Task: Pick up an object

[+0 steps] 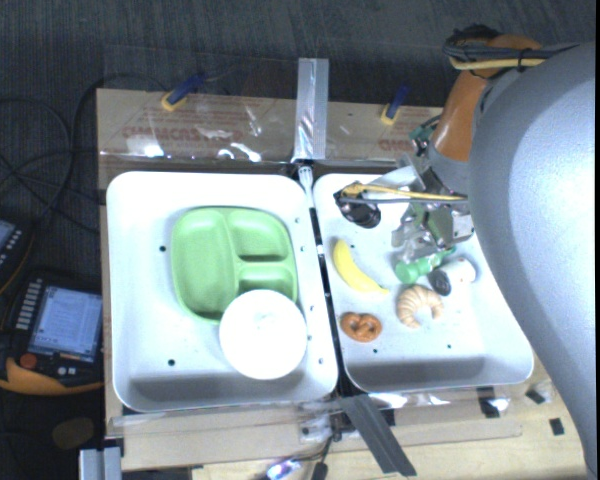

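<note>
My gripper [417, 240] hangs low over the middle of the right bin [500, 353], reaching in from the right. Directly under it lies a small green object [416, 267], so close that contact cannot be judged. A yellow banana [355, 268] lies to its left. A tan croissant [418, 304] sits just below the green object. A brown pretzel [360, 325] rests at the lower left of this bin. A small dark object [440, 282] and a white one [462, 269] lie just right of the green object.
The left bin [140, 368] holds a green divided tray [225, 253] with a round white plate [264, 333] overlapping its lower right corner. The big grey arm covers the right side of the view. Tablets lie on the floor at far left.
</note>
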`<state>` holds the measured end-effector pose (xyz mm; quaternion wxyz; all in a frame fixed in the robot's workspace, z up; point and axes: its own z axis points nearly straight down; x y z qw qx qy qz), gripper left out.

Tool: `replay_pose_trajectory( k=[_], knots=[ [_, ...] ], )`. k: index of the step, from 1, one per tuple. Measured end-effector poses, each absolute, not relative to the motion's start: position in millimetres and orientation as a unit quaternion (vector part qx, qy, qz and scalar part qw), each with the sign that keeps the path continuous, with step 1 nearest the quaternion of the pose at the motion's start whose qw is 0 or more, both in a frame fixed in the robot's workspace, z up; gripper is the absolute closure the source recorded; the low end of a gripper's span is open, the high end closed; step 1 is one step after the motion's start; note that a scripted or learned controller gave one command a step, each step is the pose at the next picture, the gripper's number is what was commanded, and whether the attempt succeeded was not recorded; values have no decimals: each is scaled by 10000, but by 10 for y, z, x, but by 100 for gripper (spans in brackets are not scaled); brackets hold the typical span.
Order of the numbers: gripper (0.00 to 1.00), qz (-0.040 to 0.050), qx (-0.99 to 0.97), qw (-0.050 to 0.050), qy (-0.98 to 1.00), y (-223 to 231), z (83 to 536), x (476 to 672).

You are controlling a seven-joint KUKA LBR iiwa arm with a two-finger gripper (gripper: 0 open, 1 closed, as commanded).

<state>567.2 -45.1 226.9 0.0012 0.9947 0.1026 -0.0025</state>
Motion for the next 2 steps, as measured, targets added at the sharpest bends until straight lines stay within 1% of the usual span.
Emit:
replay_pose_trajectory(
  k=[1, 2],
  knots=[
    [100, -22, 9190, 3, 3943, -112, 2805, 5487],
    [100, -24, 8774, -5, 4797, -442, 2831, 4887]
  ],
)
